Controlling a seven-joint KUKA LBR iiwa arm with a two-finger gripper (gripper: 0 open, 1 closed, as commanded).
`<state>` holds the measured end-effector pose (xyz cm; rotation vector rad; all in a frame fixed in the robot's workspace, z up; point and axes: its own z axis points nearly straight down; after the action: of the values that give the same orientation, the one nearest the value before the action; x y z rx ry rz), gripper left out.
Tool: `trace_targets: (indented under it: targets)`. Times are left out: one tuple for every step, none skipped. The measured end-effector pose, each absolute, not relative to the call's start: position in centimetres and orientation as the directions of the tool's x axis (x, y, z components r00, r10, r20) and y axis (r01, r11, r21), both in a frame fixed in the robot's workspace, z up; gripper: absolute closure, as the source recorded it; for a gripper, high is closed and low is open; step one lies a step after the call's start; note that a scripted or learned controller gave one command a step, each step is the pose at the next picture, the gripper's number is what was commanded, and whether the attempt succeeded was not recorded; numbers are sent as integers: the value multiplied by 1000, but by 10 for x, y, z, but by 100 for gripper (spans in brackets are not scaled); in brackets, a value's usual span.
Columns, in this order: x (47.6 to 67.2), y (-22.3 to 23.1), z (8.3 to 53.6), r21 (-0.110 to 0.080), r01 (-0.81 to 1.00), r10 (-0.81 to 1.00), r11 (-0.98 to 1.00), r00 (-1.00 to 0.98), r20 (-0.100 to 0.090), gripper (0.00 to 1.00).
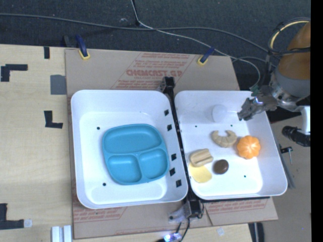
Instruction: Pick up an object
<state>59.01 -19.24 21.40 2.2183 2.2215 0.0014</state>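
The right bin [262,185] holds an orange fruit [248,147], a beige curved pastry [224,138], a tan bun [201,157], a yellow slice [201,174], a small dark brown round piece [220,166] and a white round item [220,113]. My gripper [248,110] hangs over the bin's upper right corner, above and to the right of the pastry and just right of the white item. Nothing shows between its dark fingers.
The left bin [81,135] carries a blue three-compartment plate [135,153]. Both bins rest on a cardboard sheet [151,69] held by clips. Cables run across the dark floor behind. The arm [292,69] enters from the right edge.
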Motion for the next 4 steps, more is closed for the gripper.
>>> trace_targets:
  targets:
    - [594, -133, 223, 0, 1000, 1000, 7, -7, 2, 100]
    - [590, -80, 213, -3, 1000, 1000, 5, -5, 1, 100]
    - [592, -24, 204, -3, 1000, 1000, 7, -7, 1, 100]
    - [595, 30, 198, -3, 1000, 1000, 7, -7, 1, 100]
